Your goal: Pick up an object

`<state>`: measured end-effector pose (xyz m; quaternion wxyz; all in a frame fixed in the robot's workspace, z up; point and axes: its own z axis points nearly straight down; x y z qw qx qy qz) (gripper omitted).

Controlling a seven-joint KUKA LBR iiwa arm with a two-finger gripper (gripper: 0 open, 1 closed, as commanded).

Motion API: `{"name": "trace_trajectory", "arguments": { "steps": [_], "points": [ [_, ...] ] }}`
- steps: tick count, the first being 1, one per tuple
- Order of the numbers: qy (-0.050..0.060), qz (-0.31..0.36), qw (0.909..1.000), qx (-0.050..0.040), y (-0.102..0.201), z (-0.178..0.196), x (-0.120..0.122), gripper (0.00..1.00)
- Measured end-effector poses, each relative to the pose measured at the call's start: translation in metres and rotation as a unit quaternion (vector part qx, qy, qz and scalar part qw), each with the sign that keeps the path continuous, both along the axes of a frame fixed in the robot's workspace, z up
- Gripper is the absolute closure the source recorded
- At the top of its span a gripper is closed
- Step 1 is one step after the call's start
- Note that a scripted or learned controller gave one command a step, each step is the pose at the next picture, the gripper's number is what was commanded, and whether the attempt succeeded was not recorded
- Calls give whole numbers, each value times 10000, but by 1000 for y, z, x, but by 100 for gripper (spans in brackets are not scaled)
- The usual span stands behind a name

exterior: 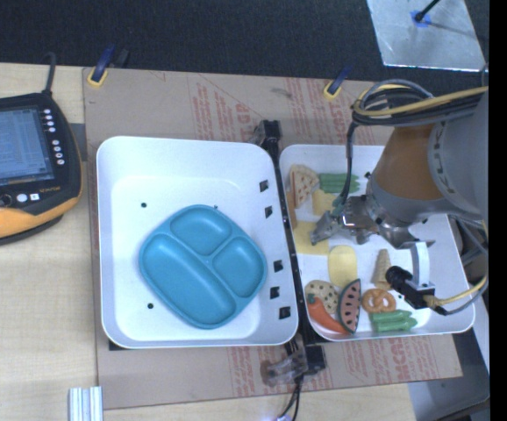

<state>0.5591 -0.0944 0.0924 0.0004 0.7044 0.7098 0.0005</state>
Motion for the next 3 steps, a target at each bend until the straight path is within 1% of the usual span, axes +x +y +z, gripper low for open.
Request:
{"name": "trace_trajectory", "arguments": {
  "steps": [1, 2, 3],
  "points": [
    [53, -23, 10000, 7, -5, -1, -53, 0],
    [3, -17, 10000, 0, -6, 0, -20, 0],
    [23, -16, 10000, 0, -7, 10, -22, 100]
  ]
}}
